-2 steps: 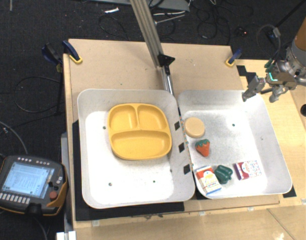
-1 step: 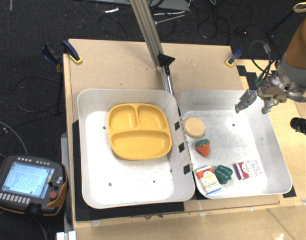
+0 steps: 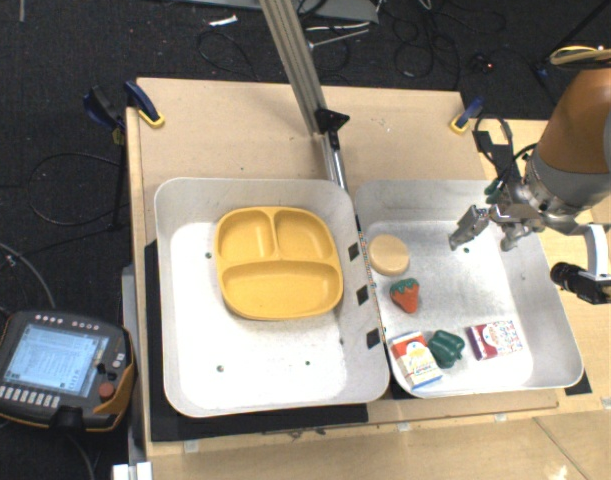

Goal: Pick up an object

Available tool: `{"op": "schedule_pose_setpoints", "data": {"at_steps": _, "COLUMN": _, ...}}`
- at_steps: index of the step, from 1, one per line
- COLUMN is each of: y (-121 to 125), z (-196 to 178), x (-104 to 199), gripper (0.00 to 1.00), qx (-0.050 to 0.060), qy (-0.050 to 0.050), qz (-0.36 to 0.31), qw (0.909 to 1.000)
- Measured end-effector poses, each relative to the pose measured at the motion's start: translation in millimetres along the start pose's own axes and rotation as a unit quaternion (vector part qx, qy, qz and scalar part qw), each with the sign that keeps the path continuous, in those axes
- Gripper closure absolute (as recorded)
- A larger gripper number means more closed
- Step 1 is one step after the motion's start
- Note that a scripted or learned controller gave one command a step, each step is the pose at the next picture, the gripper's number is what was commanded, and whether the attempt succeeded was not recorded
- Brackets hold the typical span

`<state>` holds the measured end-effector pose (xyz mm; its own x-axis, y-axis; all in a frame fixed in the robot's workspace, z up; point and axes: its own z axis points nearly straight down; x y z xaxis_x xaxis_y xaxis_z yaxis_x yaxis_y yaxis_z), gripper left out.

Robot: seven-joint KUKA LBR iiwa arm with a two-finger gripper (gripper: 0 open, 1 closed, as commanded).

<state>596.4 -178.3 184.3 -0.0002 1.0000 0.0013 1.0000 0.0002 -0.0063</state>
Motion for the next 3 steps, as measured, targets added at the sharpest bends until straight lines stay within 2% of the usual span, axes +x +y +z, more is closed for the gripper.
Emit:
{"op": "schedule_pose_setpoints", "data": {"at_steps": 1, "y": -8, "z": 58, "x": 8, "gripper": 0.00, "qx": 0.000, "qy": 0.000, "qz": 0.000, "qw": 1.0000}}
{"op": "schedule_pose_setpoints", "data": {"at_steps": 2, "y": -6, "z": 43, "x": 7, "gripper": 1.00, "qx": -0.004, "qy": -0.001, "qz": 0.000, "qw": 1.0000}}
{"op": "schedule_pose_setpoints", "data": {"at_steps": 3, "y": -14, "z": -8, "x": 9, "gripper": 1.00, "qx": -0.006, "qy": -0.002, "qz": 0.000, "qw": 1.0000}}
